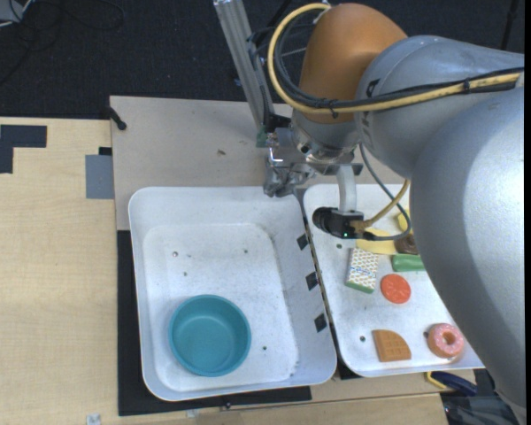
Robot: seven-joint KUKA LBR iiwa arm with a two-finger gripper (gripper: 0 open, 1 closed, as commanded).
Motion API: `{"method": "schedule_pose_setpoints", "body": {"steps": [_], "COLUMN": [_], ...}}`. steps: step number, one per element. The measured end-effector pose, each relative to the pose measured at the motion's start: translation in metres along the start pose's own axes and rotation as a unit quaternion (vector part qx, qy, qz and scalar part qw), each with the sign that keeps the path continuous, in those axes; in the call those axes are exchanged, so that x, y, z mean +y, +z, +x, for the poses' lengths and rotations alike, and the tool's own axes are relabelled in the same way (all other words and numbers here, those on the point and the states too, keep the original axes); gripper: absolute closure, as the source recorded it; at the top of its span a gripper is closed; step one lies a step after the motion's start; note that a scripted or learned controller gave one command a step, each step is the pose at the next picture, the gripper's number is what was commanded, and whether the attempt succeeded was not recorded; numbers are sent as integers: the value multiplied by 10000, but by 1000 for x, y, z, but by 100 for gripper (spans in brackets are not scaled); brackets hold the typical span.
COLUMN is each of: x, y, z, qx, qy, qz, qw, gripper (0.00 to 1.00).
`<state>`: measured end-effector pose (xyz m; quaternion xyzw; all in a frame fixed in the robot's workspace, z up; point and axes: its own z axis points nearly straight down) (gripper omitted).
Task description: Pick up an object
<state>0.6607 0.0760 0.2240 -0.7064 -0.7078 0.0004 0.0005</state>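
Camera view: arm [442,149] hides right bin's [363,361] far corner.

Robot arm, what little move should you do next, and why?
Probably slide toward the right bin and lower over the checkered block. The gripper sits up at the bins' far edge, with no toy seen between its fingers, and that block lies close.
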Motion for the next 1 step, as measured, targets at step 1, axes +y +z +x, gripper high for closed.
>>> {"method": "schedule_pose_setpoints", "body": {"steps": [1], "x": [0], "y": [-1], "z": [-1], "qx": [-3], "qy": [6], "qz": [-2], "qw": [10000], "gripper": [0]}}
